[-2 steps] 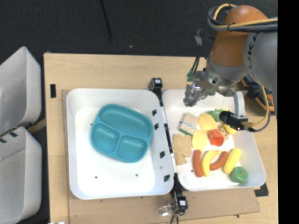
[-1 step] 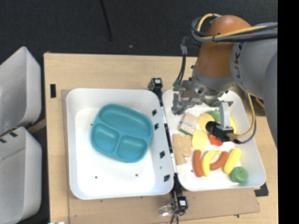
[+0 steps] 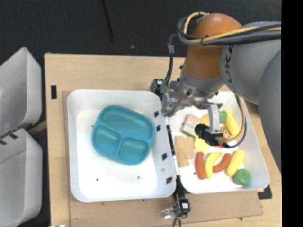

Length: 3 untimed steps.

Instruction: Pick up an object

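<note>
My gripper hangs low over the divider between the two bins, at the far left corner of the right bin. The arm's orange band and grey wrist hide much of that bin's far side. Toy food lies in the right bin: a pale cracker, a tan bread slice, a yellow corn cob, a red sausage, an orange sausage, a yellow fruit and a green apple. Nothing shows between the gripper and any of them.
A teal divided plate lies in the middle of the left bin. The food is crowded into the near half of the right bin. White padded shapes stand off the bench at the left.
</note>
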Each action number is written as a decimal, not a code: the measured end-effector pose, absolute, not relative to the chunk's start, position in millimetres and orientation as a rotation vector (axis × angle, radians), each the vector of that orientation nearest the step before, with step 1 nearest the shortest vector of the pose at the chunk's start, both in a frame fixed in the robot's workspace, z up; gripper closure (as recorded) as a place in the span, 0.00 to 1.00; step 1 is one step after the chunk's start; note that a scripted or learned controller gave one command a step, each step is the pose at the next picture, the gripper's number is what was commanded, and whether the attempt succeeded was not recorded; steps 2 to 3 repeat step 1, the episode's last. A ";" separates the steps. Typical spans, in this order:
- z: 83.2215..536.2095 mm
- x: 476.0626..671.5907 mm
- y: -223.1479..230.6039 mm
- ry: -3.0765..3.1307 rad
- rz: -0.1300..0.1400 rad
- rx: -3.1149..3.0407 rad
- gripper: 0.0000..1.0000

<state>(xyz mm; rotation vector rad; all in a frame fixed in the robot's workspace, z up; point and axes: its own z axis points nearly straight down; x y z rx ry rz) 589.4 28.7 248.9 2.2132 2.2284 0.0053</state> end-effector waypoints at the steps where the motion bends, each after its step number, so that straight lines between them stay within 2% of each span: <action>1: 231.4 576.6 36.7 2.225 -0.002 2.218 1.00; 3: 231.4 576.6 36.7 2.225 -0.002 2.218 1.00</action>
